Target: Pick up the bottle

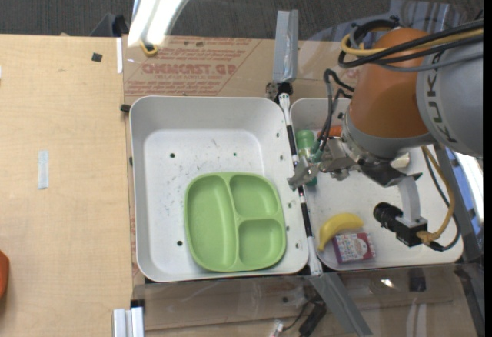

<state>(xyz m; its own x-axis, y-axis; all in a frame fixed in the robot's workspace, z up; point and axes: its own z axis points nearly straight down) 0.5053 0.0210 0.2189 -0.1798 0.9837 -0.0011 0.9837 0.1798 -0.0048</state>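
Clerk: Listing hazards first. The bottle [307, 145], green, is lodged in the right bin [400, 255], tight against the wall shared with the left bin [154, 174]. A finger could be driven onto that wall rather than down beside the bottle, and the grasp would be lost. How is the gripper [306, 172] recorded?

Checker: It is entered as low over the bottle's near end, close to the divider. Whether its fingers are apart, together, or clamped on anything cannot be told; the metal parts there are too small and cluttered to be read.

Clerk: Position of the bottle relative to it?

Checker: Just beyond the gripper toward the far wall, apparently touching or overlapped by it; contact cannot be confirmed. No hold is to be claimed.

Clerk: Further risks?

Checker: A round, smooth body is judged likely to roll or slip out if it is pinched off-centre. A cable loop hanging from the arm [400, 89] might be snagged on the bin edge.

Clerk: Other contents?

Checker: A banana [338, 226] and a small pink packet [354, 248] are held nearer the front, well apart from the bottle. A green divided plate [234, 220] is kept in the left bin.
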